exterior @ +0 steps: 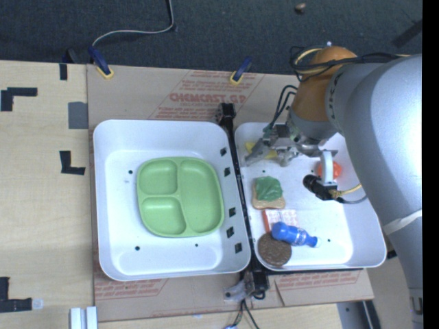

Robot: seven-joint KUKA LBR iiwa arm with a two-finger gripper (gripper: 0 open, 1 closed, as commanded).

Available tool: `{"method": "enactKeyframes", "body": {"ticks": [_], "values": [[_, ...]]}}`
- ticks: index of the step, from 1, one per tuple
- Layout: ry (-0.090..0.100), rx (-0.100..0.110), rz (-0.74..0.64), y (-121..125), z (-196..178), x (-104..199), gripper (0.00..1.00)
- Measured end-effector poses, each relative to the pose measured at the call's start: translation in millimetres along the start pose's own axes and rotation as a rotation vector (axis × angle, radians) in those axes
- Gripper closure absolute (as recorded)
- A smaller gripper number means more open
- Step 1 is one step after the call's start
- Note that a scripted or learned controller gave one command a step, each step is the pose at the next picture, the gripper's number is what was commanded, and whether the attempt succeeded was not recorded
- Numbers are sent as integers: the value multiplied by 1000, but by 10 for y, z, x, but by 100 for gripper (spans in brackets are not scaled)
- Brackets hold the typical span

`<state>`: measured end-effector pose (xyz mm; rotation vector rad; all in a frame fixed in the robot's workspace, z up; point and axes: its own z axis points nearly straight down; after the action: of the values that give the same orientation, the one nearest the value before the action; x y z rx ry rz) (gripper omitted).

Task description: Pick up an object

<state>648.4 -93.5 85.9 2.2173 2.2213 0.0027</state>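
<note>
Where tool [269, 149] hangs, sandwich [267, 192] just below.

L bin [110, 184] holds a green divided plate [180, 196]. R bin [357, 238]: tool [271, 149] low at its 11 o'clock corner. Sandwich w/ green top [268, 192] just below tool; blue bottle [293, 235] and brown round disc [275, 250] near 6 o'clock.

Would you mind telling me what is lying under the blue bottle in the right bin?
The blue bottle lies across a red-and-white packet and touches a brown round cookie. The packet's lower edge is covered, so anything beneath there is hidden.
</note>
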Motion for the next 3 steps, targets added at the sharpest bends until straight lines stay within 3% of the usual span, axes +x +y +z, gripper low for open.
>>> {"method": "enactKeyframes", "body": {"ticks": [1, 2, 3], "values": [[-1, 2, 0, 206, -991, 36, 0], [1, 4, 0, -63, -983, 546, 0], [0, 5, 2, -795, -983, 291, 0]]}}
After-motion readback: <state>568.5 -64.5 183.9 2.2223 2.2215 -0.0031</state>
